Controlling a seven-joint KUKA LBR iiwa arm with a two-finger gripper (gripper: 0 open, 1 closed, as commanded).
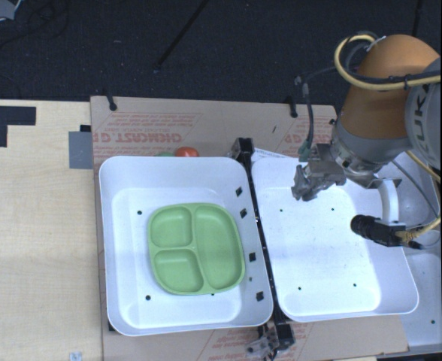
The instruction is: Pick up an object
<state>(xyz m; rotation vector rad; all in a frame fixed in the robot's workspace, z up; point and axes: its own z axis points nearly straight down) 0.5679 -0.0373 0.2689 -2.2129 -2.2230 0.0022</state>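
A pale green divided plate (197, 248) lies flat in the left bin (123, 201), well to the left of our pincer (305, 188), which hovers above the right bin (341, 277); whether the pincer is apart or together we cannot tell. The plate has three compartments and rounded corners.

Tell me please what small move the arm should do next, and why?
Probably it should travel left, toward the green three-compartment plastic plate lying flat in the left white bin. The claw hangs above the right white bin, far from the plate, the likeliest thing to pick up.
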